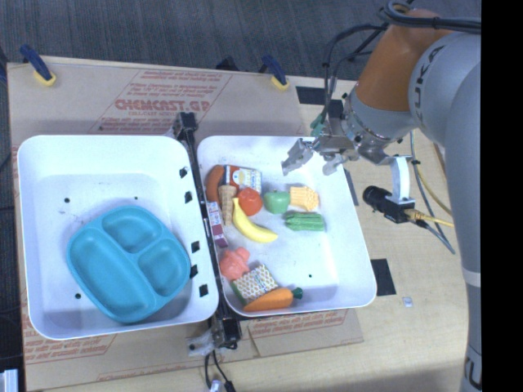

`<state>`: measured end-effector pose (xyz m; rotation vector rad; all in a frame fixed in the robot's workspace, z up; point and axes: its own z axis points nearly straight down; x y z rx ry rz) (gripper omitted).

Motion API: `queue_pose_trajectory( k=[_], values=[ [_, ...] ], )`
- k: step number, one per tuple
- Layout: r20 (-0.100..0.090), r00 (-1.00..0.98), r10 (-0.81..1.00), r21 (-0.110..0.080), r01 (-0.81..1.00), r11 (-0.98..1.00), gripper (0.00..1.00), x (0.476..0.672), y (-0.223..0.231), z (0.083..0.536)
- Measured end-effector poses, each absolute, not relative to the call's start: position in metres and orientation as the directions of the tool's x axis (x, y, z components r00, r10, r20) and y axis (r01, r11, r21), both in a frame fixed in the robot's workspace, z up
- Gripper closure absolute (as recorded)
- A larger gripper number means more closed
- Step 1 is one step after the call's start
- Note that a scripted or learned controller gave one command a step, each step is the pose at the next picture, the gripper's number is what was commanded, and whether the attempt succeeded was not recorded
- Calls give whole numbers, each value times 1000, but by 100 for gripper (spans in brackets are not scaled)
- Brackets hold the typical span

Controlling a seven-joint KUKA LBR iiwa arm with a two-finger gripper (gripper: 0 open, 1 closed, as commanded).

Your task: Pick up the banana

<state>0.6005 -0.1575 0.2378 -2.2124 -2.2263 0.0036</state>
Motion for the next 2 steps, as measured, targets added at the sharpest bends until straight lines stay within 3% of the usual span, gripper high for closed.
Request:
queue_pose_trajectory(
  k=[1, 2],
  values=[
    [2, -109, 994, -7, 994, 109, 0, 562, -123, 123],
    [1, 183, 983, -7, 983, -183, 0, 543, -95, 91]
  ],
)
